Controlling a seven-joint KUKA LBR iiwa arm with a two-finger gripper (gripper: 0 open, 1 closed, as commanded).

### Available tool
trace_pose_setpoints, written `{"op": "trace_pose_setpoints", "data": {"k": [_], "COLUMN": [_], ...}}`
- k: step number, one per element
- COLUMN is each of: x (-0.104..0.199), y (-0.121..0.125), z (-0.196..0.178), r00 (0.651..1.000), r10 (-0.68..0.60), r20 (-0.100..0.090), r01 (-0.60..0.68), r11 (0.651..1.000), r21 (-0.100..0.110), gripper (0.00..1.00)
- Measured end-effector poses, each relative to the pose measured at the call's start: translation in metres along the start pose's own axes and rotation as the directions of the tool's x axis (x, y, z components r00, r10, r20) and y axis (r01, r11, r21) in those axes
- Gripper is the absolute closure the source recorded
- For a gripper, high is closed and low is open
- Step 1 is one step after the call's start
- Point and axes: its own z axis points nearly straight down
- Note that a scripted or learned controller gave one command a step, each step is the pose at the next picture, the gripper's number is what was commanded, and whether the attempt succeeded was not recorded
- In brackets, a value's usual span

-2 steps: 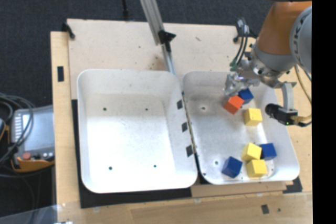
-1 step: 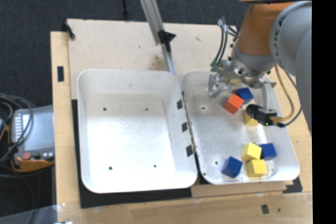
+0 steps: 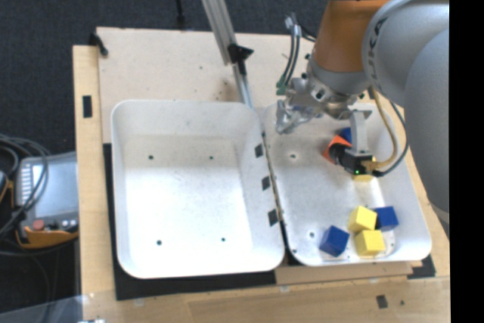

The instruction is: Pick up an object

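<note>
**Risk: end effector far from the blocks**

End effector (image 3: 290, 117) sits low over the upper-left corner of the right bin (image 3: 310, 185), near the rim shared with the left bin (image 3: 189, 185). Finger state: cannot tell, nothing visibly between them.

Candidate objects lie well apart from it: an orange-and-blue piece (image 3: 338, 146) mid-bin, partly behind the wrist; two yellow blocks (image 3: 363, 218) (image 3: 370, 242) and two blue blocks (image 3: 333, 240) (image 3: 386, 217) bunched at lower right.

Likely failures: closing on bare bin floor here; clipping the rim; among the cluster, touching neighbours getting shoved rather than gripped.
</note>
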Motion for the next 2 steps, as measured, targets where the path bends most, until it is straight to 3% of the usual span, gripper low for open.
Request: {"op": "trace_pose_setpoints", "data": {"k": [2], "x": [0.106], "y": [0.006], "z": [0.006], "r00": [1.000], "r10": [0.000], "r20": [0.000], "r01": [0.000], "r11": [1.000], "r21": [0.002], "gripper": [1.00]}}
